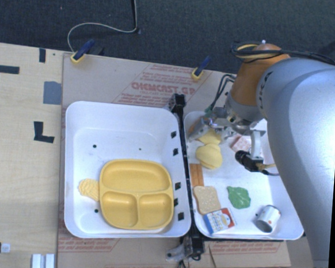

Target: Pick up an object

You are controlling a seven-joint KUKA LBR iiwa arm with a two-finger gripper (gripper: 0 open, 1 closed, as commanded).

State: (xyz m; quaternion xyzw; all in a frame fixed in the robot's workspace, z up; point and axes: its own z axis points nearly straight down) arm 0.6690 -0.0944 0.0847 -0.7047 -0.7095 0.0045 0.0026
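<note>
My gripper hangs low over the far left part of the right bin, under the orange-banded wrist. Just below it lie a pale yellow piece and a rounder yellow lump. Whether it touches the pale piece is unclear. A red and white item lies beside the gripper on the right. Nearer the front lie a toast slice, a green piece, a blue and white carton and a silver can.
The left bin holds a yellow divided tray and a small yellow ridged item at the tray's left. A brown strip lies along the right bin's left wall. The arm's grey body covers the right bin's right side.
</note>
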